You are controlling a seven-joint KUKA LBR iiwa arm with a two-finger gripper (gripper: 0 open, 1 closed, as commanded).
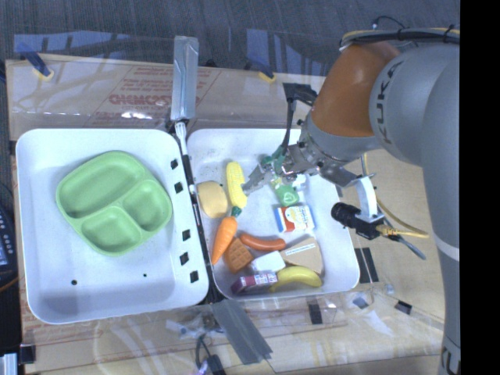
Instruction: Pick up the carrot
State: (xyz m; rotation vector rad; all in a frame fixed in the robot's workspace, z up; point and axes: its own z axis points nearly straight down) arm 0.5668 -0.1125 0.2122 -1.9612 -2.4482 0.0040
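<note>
2 white bins (47, 287), 1 carrot (223, 238), 1 banana (297, 276)

Even overhead light is washing the white bins (47, 287) bright — plastic sheeting (117, 92) is glaring, shadows staying soft, focus slightly blurring.

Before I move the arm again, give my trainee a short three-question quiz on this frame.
1. True or false: the carrot lies in the same bin as the green plate.
2. Multiple choice: what touches the carrot's tip end? A) the banana B) the corn C) a brown wedge of toy food
3. Fill in: the end effector hovers over the ____ bin, above the small cartons.

Key
1. False: the carrot is in the right bin, near the divider; the plate is in the left bin.
2. C
3. right
</note>
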